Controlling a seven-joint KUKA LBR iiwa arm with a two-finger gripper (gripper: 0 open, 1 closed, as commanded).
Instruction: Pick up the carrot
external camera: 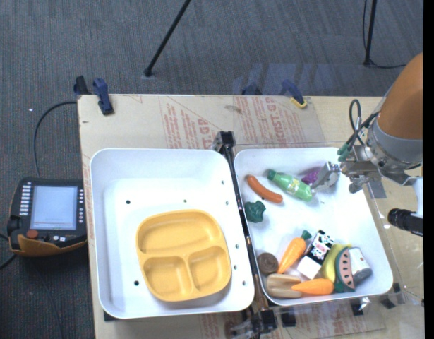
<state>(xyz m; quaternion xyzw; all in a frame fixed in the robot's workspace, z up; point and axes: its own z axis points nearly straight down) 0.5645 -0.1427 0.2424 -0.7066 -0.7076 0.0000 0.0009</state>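
- Red printed lettering runs across the cardboard sheet under the bins; it is upside down and too blurred to read.
- A small carton in the right bin bears a black-and-white cow pattern.
- The carrot lies tilted in the right bin's near half, just beside the carton, with a second orange carrot-like piece near the front wall.
- The gripper hangs over the right bin's far side, beside a green bottle; whether it is apart or together cannot be told.
- The left bin holds a yellow divided plate.
- The bench stands on dark grey carpet; blue clamps grip its far edge, and a handheld control pendant lies on the floor.
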